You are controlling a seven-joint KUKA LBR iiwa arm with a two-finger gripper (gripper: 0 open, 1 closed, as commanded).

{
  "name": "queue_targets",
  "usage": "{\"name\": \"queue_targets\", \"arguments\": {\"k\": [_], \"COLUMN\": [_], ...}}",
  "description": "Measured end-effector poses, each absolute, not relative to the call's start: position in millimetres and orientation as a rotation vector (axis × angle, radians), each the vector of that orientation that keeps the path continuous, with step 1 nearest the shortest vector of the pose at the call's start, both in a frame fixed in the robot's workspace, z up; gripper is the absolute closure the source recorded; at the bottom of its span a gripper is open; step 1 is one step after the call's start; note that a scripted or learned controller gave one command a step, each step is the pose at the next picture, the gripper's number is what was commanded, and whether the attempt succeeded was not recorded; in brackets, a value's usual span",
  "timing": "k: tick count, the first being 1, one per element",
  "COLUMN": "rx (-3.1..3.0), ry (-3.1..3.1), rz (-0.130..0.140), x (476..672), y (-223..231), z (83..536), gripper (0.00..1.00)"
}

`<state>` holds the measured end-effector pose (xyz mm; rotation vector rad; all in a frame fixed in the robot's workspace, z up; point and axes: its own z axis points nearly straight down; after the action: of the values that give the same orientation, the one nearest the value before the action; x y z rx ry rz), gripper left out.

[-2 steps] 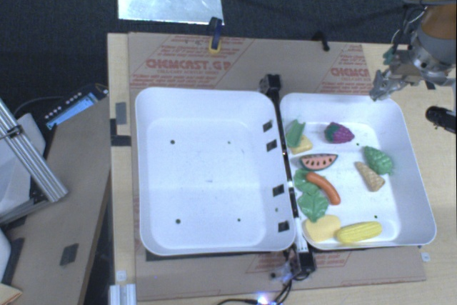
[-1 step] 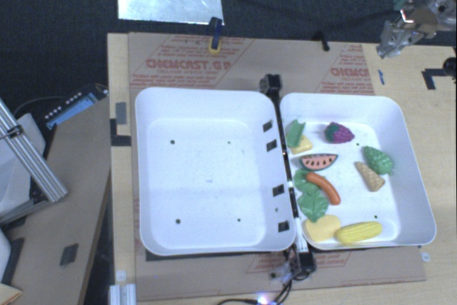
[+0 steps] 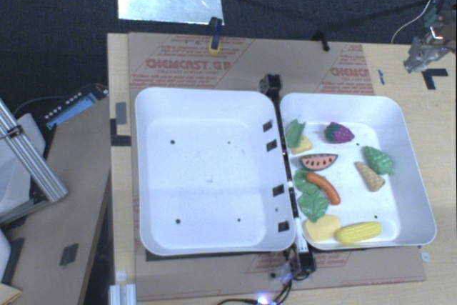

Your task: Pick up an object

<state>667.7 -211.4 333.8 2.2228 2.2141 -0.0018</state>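
The hand (image 3: 426, 52) hangs at the far right edge of the counter (image 3: 118, 239), beyond the right bin (image 3: 418, 175), well apart from the toys; whether it is clenched or released I cannot tell. Nothing is picked yet. The toys crowd the right bin. Corn (image 3: 359, 231) near the front wall and grapes (image 3: 340, 132) at the back lie clear of neighbours, so either suits a straight descent. The sausage (image 3: 323, 186) touches the lettuce (image 3: 313, 203) and looks worse.
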Motion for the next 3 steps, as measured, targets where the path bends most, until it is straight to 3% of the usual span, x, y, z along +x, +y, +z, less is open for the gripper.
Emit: {"name": "queue_targets", "arguments": {"k": [1, 2, 3], "rx": [2.222, 2.198, 2.228], "ry": [2.226, 2.219, 2.216], "rz": [-0.004, 0.02, -0.006], "x": [668.0, 668.9, 667.2], "y": [-205.5, -128.5, -211.8], "z": [250.0, 515.4, 447.6], "gripper": [1.0, 1.0, 1.0]}}
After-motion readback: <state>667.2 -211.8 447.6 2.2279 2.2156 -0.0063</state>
